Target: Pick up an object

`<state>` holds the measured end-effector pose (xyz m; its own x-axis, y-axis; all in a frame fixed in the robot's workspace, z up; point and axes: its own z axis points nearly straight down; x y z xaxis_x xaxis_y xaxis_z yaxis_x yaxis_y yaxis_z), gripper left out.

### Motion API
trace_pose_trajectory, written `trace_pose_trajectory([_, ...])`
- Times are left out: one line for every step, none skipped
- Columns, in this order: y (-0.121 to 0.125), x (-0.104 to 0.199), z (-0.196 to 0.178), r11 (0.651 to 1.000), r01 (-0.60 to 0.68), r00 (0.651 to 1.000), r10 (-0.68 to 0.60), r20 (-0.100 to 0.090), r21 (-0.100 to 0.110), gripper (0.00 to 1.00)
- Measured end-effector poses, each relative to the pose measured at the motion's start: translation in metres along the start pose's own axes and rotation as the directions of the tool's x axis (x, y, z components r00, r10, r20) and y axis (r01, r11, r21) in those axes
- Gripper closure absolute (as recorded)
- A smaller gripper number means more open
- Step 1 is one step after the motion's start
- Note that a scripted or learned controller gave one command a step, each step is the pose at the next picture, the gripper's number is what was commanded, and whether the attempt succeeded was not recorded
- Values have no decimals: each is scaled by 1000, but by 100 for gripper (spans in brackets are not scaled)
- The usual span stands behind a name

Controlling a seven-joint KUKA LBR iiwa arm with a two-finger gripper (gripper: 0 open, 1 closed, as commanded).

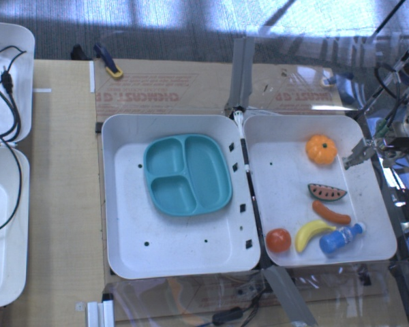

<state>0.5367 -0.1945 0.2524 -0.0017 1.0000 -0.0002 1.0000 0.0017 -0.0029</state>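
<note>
bench (61, 182): light wood | on it: two white bins side by side, left bin (119, 251), right bin (286, 145) | yellow-and-blue clamp (108, 61) near far edge

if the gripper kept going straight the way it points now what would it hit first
Likely the orange pumpkin: the gripper points left toward it from the right bin's edge, though its height above the bin is unclear.

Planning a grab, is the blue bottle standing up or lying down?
Lying down: the blue bottle rests on its side in the right bin, cap pointing upper right.
</note>
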Motion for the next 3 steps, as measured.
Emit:
trace_pose_trajectory([84,4,133,1000,1,1000,-1,0,-1,0])
trace_pose_trajectory([120,-5,160,1000,3,1000,-3,2,-4,0])
trace_pose_trajectory([121,-4,150,1000,7,1000,-7,4,-5,100])
